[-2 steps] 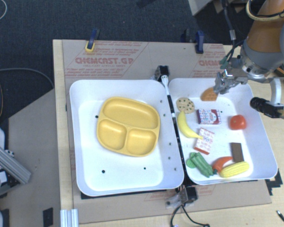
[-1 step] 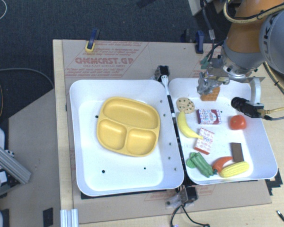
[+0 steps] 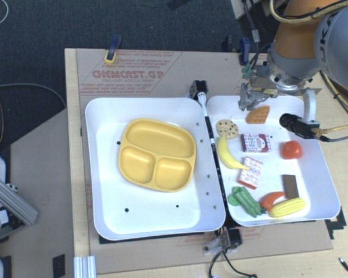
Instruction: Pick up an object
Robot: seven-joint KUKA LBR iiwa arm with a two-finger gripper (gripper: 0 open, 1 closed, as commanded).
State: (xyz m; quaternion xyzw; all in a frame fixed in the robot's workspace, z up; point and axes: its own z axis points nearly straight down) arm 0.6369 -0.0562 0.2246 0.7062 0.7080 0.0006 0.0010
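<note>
Two white bins sit side by side on a brown bench (image 3: 162, 74). The gripper (image 3: 252, 100) hangs over the right bin (image 3: 325, 178), just beside an orange-brown bread piece (image 3: 258, 116) at its far end. Finger state: cannot tell. The left bin (image 3: 104, 207) holds a yellow divided plate (image 3: 156, 154). Dark carpet (image 3: 75, 16) surrounds the bench.

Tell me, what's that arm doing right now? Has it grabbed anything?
Gripper low over right bin, far end. Nothing seen held. Nearest: orange-brown food piece, cookie. Yellow tray in left bin.
</note>
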